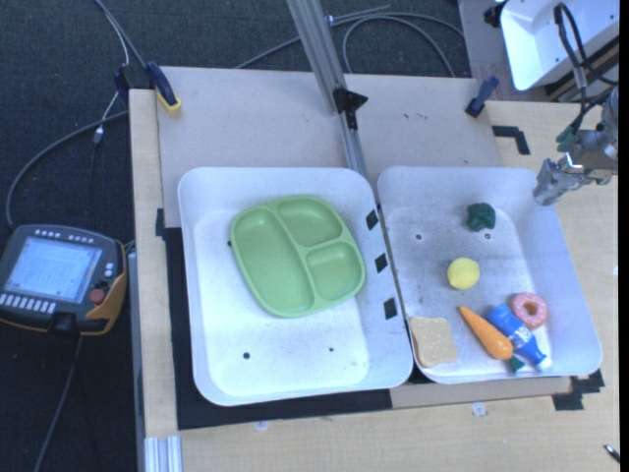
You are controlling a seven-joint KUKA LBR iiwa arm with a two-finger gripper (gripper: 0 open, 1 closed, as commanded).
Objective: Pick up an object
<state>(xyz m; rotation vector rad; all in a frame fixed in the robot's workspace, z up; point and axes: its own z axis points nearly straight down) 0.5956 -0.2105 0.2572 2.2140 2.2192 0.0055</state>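
So the bench had 2 white bins side by side. The left bin carried a green divided plate with 3 compartments, sitting a bit rotated, its long axis running from the upper right toward the lower left of the frame.

The right bin had all the pickable stuff. A dark green lump sat toward the upper middle, with a yellow ball below it, apart from it. Down in the lower part there was a slice of bread lying flat near the bin's lower left corner. Just beside it on the right was a carrot, long axis diagonal, pointed tip toward the upper left and thick end toward the lower right. Next to that was a blue bottle on a similar diagonal, and a pink donut touching the bottle's upper end.

The end effector was at the right edge of the frame, over the upper right corner of the right bin, well apart from all the objects. Couldn't tell how far open it was, and nothing was visibly in it.

A teach pendant lay at the far left.
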